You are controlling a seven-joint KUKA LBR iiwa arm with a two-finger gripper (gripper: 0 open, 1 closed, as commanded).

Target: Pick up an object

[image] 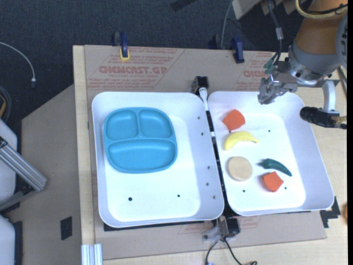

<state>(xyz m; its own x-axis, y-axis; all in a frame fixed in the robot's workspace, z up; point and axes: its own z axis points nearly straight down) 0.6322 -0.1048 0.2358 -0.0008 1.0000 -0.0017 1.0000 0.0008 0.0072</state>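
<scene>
Gripper (268,94) mine, finger state indeterminate, hovers over right bin's (309,148) far rim; open floor beneath. Board (138,70) lettering partly legible: "CHEMCAST".

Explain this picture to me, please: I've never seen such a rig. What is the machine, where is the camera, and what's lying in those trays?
One camera looks down at a slant on a bench with two shallow white bins. The grey arm with an orange band enters from the right; its gripper hangs over the right bin's far edge, with nothing seen in it. That bin contains two orange pieces, a yellow banana, a tan disc and a dark green pepper. The left bin holds a blue divided plate.
</scene>
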